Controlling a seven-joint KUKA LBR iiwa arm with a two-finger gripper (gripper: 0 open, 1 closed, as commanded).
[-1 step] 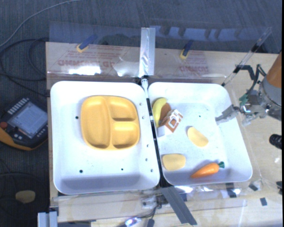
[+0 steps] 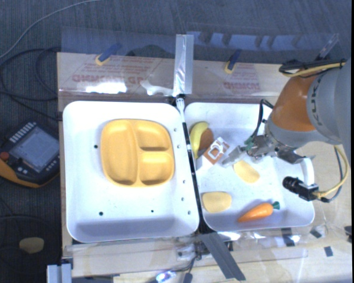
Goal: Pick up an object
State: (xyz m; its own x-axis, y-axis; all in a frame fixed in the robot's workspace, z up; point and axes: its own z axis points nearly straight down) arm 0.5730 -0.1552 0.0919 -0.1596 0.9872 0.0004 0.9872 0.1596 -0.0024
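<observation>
The bulky grey metal arm (image 2: 333, 102) carries a broad glossy orange band (image 2: 295, 108) with dark lettering. A thin black cable (image 2: 262, 119) runs along it, and a yellow cable (image 2: 341, 175) loops by a black cylindrical fitting (image 2: 298, 186).

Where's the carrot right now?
In the camera view, the carrot lies in the right bin, near its front edge, just right of a pale yellow piece and below the claw.
</observation>
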